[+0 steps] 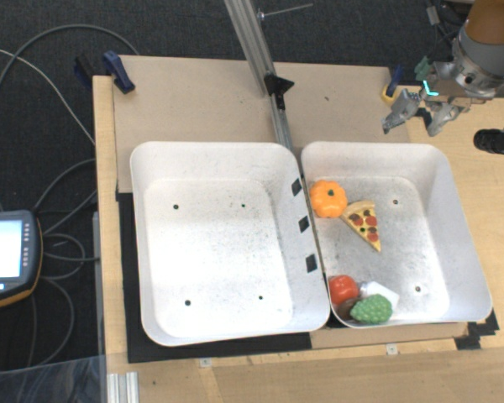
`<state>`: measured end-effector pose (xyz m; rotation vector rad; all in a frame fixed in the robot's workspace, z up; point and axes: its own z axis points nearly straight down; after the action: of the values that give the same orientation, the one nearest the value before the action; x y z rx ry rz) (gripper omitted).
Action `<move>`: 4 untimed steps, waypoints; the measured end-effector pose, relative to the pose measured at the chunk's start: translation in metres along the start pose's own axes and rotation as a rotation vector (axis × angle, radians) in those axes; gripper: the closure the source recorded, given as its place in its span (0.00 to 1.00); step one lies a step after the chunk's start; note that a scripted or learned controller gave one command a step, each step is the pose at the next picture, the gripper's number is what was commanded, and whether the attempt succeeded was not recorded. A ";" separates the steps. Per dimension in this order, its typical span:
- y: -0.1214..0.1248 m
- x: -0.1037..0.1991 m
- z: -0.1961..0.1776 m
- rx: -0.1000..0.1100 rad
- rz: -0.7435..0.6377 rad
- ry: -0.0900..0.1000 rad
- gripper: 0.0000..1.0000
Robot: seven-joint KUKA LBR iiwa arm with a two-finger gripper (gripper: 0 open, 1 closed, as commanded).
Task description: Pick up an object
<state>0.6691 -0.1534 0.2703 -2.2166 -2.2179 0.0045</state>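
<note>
Presently, right bin (pixel 454 225) holds four items: one orange pumpkin (pixel 328 199), one pizza slice (pixel 364 223), one tomato (pixel 343 289), one broccoli (pixel 371 310); gripper (pixel 419 122) hovers beyond its far rim, fingers apart, holding nothing

Arm comes in at top right, gripper (pixel 417 117) up over the bare bench behind the right bin (pixel 454 200), fingers spread, nothing between them. Right bin contents: orange pumpkin (pixel 328 199) against the left wall, pizza slice (pixel 364 223) just beside it toward centre, red tomato (pixel 343 289) and green broccoli (pixel 371 309) in the near left corner, a small white piece (pixel 378 291) touching the broccoli. Left bin (pixel 151 175) sits alongside, touching the right one.
</note>
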 end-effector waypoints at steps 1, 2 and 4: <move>0.001 0.000 -0.003 -0.004 -0.001 -0.002 0.00; -0.005 0.001 0.040 0.000 0.000 -0.001 0.00; 0.006 0.011 0.143 0.000 -0.002 -0.001 0.00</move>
<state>0.6744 -0.1419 0.1268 -2.2145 -2.2205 0.0055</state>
